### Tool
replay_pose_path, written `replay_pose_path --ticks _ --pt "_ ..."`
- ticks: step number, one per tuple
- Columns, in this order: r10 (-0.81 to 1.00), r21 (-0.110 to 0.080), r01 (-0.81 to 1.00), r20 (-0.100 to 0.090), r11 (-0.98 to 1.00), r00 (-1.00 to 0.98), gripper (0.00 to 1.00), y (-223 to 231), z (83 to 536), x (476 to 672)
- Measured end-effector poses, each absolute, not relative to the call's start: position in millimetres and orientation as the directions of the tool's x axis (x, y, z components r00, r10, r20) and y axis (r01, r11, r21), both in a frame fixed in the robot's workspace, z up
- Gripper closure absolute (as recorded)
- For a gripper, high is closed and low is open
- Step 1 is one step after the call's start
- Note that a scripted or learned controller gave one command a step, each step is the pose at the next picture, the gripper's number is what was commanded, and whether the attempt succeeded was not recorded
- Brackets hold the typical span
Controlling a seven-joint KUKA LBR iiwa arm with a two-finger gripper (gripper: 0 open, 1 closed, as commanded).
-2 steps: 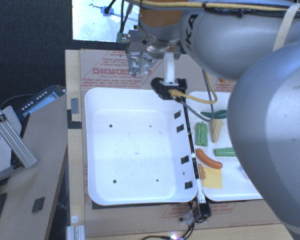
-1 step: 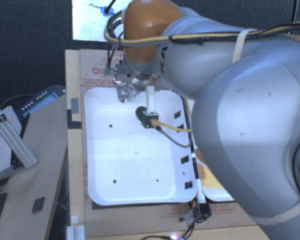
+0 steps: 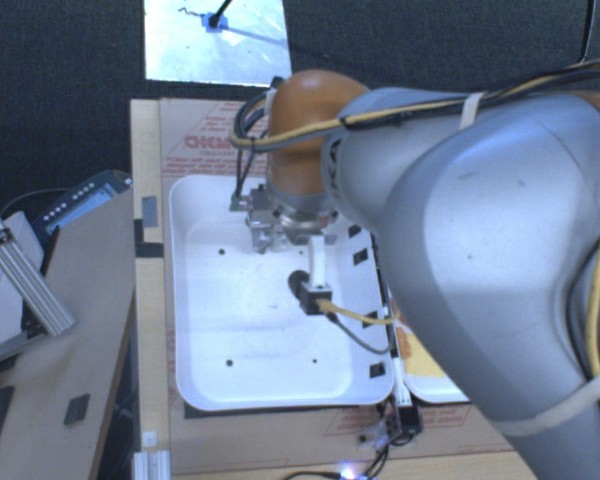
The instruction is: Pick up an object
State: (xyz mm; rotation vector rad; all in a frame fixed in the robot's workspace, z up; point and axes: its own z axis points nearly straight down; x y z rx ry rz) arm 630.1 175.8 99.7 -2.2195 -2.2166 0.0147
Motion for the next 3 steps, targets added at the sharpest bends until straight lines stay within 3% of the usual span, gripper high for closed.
replay_pose_path --ticks 1,2,3 --pt "1.0 0.006 1.0 0.0 0.0 0.0 1.0 151.5 142.4 664.2" --pt "1.0 0.017 1.0 0.007 0.008 -0.008 1.0 191.2 280.9 659.2" --pt "1.0 -0.002 1.0 -0.001 -0.003 0.003 1.0 137.2 218.6 668.7"
